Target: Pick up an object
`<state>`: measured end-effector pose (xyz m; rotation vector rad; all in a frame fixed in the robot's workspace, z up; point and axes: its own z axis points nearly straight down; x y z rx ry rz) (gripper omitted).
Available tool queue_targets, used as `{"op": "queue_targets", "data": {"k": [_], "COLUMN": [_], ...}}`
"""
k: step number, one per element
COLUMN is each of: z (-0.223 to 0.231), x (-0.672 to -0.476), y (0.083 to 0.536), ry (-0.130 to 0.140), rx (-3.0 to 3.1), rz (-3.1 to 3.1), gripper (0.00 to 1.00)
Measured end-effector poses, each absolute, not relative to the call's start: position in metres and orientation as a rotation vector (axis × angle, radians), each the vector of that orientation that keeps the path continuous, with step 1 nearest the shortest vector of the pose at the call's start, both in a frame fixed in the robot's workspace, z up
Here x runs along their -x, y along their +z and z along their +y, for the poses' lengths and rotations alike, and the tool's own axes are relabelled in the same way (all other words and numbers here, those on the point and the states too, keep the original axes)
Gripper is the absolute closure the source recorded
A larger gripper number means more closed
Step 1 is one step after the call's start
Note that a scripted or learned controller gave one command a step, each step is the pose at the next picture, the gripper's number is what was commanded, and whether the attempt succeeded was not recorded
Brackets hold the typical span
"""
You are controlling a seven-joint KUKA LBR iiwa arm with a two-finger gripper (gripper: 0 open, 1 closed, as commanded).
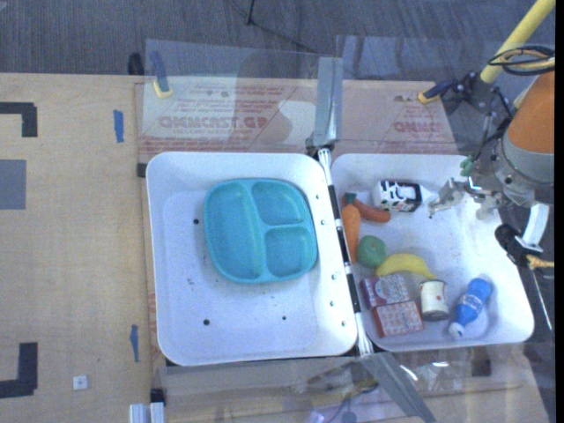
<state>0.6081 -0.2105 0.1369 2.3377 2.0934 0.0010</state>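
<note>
The right bin point(507, 263) holds several small objects: a black-and-white cow-patterned toy point(398, 195), an orange carrot point(352, 228), a green round fruit point(372, 250), a yellow banana point(406, 264), two red packets point(394, 304), a small white can point(433, 299) and a blue bottle point(470, 305). My gripper point(450, 196) hangs over the bin's upper right part, just right of the cow toy and apart from it. It is open with nothing between its fingers.
The left bin point(176, 324) bears a teal divided plate point(261, 229). A metal divider point(328, 104) rises behind the seam between the bins. The arm's orange band point(538, 122) and cables stand along the right bin's right rim.
</note>
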Motion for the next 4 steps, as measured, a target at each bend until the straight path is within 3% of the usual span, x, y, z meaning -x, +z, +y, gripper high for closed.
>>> {"op": "queue_targets", "data": {"k": [1, 3, 4], "z": [-0.174, -0.145, -0.132], "x": [-0.652, -0.662, -0.665], "y": [0.108, 0.107, 0.107], "ry": [-0.018, -0.051, -0.045], "rx": [-2.067, -2.053, -1.858], "rz": [2.367, 2.376, 2.517], "gripper": [0.0, 0.0, 0.0]}}
